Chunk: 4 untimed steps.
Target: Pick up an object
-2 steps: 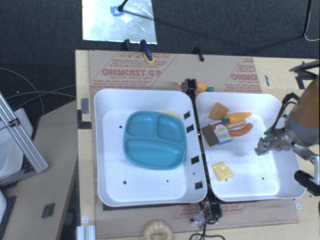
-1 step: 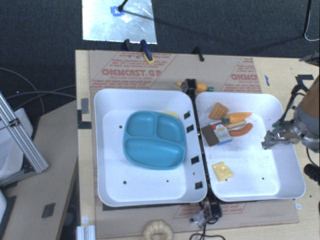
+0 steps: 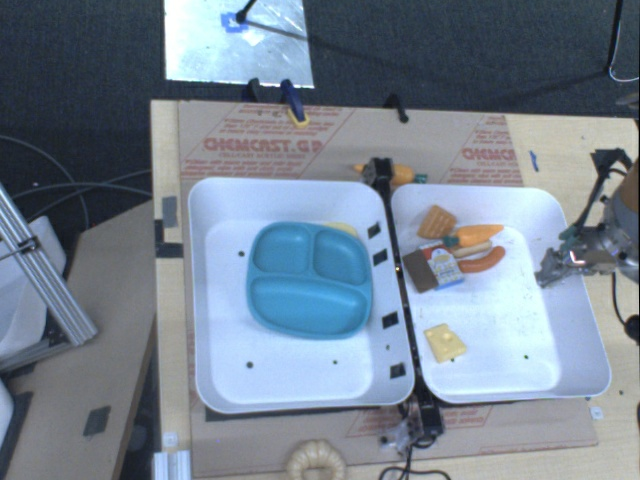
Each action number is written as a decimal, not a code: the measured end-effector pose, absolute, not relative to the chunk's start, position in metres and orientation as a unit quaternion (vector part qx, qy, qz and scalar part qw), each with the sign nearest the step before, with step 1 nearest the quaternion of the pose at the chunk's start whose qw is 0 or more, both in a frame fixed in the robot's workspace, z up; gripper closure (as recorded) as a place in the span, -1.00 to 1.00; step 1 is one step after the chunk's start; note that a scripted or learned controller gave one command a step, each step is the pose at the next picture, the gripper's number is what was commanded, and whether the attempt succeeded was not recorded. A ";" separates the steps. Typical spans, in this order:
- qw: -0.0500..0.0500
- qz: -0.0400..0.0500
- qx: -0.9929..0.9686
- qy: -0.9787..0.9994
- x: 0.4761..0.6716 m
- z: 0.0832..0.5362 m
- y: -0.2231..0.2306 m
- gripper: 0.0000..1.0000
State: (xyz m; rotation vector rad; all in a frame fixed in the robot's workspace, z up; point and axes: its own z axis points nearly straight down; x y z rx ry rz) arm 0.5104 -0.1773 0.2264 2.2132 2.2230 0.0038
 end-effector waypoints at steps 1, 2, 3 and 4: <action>0.000 0.001 0.704 0.711 0.525 0.228 -0.125 1.00; 0.000 0.001 0.704 0.710 0.525 0.219 -0.078 1.00; 0.000 0.001 0.704 0.710 0.520 0.221 -0.035 1.00; 0.000 0.001 0.705 0.709 0.526 0.218 -0.033 1.00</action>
